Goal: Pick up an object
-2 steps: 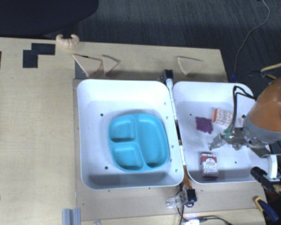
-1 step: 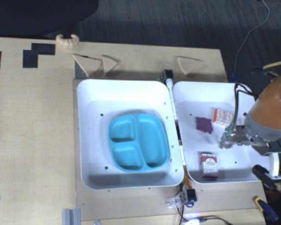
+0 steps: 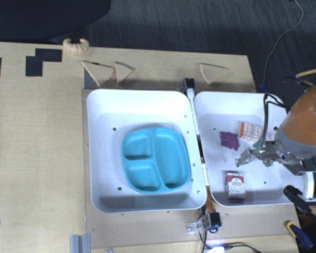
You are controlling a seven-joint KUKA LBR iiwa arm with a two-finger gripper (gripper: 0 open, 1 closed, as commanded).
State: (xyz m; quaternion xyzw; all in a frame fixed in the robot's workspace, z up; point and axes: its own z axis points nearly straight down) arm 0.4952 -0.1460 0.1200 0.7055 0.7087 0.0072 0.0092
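The claw (image 3: 246, 159) hovers in the right shallow white bin (image 3: 213, 191), fingers apparently spread, nothing between them. Candidate objects: a small purple soft piece (image 3: 229, 139) up-left of the claw, an orange-and-white packet (image 3: 250, 131) just above it, and a dark red box (image 3: 235, 185) below it. Risk: closing between objects grips air; a descent off-centre may push the piece or packet aside.

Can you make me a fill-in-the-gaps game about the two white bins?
1. The divided plastic plate in the left white bin is coloured ____.
2. That plate has ____ compartments.
3. The small purple object lies in the ____ bin.
4. The pincer hangs over the ____ bin.

Missing words: blue; three; right; right
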